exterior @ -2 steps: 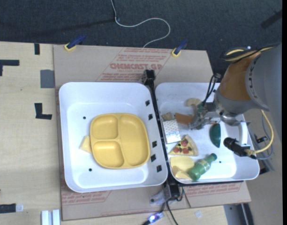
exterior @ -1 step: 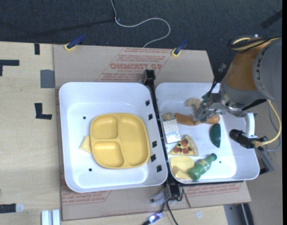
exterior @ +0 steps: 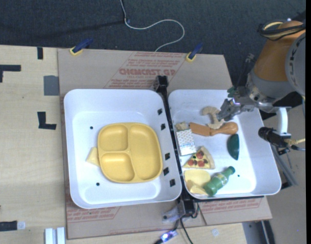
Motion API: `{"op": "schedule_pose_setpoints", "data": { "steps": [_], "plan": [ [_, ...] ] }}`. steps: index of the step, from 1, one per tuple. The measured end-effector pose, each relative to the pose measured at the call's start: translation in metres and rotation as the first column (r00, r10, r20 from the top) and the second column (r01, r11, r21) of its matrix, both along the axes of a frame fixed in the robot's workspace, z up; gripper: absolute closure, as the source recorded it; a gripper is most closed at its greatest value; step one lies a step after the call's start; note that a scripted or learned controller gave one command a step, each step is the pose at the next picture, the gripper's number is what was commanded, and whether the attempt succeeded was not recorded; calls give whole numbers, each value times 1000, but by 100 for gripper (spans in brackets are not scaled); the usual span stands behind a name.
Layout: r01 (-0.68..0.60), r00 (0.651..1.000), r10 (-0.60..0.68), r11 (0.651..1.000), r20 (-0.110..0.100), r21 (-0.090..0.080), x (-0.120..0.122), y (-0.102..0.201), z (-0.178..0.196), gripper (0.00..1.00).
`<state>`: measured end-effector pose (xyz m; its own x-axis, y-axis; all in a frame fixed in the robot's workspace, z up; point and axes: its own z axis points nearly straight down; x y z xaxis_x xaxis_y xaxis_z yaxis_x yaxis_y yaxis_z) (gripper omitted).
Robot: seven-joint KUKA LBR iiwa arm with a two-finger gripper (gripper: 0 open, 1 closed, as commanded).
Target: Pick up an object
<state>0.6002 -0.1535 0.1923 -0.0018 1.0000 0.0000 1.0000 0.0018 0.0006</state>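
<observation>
Your likeliest target is the orange-brown toy piece (exterior: 214,129), something like a hot dog or carrot, lying in the right bin (exterior: 262,184) toward its far half, just below the gripper (exterior: 225,111). Its long axis runs nearly left to right across the bin, with the paler rounded end toward the right wall and the narrower end pointing at the divider between the bins. It looks like light, stiff, smooth plastic, so expect it to skid or roll if you pinch near an end; take it across the middle of its length, closing across the short width. The gripper hangs close above it, near a small tan piece (exterior: 210,111) that sits just beyond the toy, and from this slant you cannot tell how far apart the fingers stand or whether anything is between them. Just beside the toy's narrow end lies a small patterned white packet (exterior: 185,142), and nearer you a pizza slice (exterior: 200,159). A dark green object (exterior: 233,146) rests off the toy's right end, toward the right wall. At the near edge a green bottle (exterior: 218,181) leans across a pale yellow piece (exterior: 195,178). The left bin (exterior: 79,103) holds a yellow divided tray (exterior: 130,152) with a pale yellow wedge (exterior: 92,156) tucked at its left side.
</observation>
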Motion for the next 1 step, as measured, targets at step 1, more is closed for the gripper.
{"op": "schedule_pose_setpoints", "data": {
  "steps": [1],
  "plan": [
    [0,1000,0,1000,0,0,0,1,33,100]
  ]
}}
